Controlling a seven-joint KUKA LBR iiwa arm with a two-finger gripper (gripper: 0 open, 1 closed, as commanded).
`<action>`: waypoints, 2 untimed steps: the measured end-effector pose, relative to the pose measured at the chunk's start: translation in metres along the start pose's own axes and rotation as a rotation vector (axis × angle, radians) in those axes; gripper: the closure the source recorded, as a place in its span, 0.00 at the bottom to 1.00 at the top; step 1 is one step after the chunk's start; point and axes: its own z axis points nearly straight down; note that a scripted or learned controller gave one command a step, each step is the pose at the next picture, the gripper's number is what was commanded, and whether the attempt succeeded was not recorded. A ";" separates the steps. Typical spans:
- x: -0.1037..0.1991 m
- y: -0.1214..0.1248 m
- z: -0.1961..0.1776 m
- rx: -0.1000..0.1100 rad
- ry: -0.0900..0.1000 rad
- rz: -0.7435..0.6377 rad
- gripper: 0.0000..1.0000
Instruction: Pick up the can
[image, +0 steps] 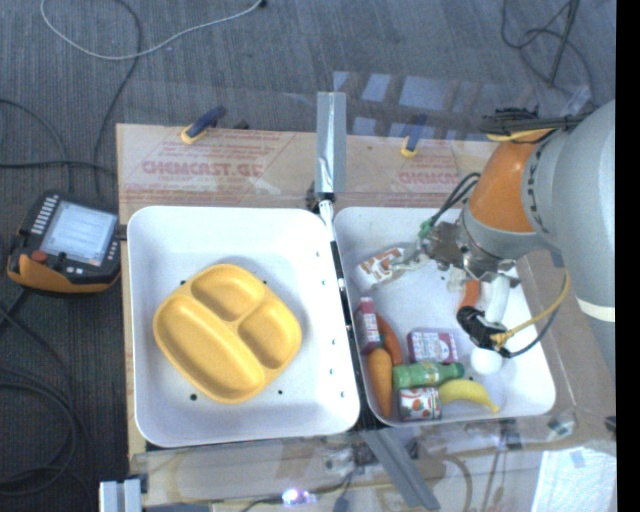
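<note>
The can (420, 403), red and white, lies on its side at the front edge of the right bin (530, 400), between a carrot (379, 376) and a banana (470, 394). A green bottle (426, 375) rests right behind it. My gripper (426, 245) hangs over the bin's back half, well away from the can, its tip beside a white and orange packet (384, 265). The grey arm with its orange band (505, 195) comes in from the right.
The right bin also holds a purple carton (433, 346), a small red-labelled bottle (366, 324), a white ball (485, 362) and an orange item (471, 293) under the wrist. A yellow compartment tray (228, 330) sits in the left bin (170, 230).
</note>
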 end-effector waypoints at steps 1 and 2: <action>-0.070 -0.050 0.025 0.064 -0.018 0.374 0.00; -0.063 0.038 0.034 0.063 0.002 0.329 0.00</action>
